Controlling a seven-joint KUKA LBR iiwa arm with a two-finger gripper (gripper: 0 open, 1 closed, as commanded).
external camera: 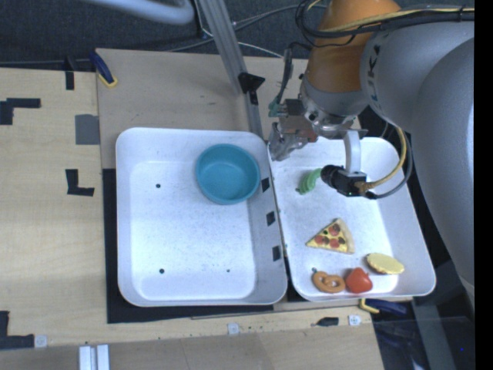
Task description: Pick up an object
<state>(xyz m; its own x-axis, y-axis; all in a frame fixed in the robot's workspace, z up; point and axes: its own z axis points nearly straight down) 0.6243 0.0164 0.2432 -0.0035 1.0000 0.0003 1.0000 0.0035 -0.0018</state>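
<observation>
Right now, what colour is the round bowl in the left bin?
The round bowl is blue, a teal-leaning shade, seen clearly in the camera view.

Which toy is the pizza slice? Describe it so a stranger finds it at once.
Start at the right bin, the one under the arm. Near its middle lies the pizza slice, above the pretzel and tomato at the front wall. It is the lone triangle: yellow with red spots.
</observation>
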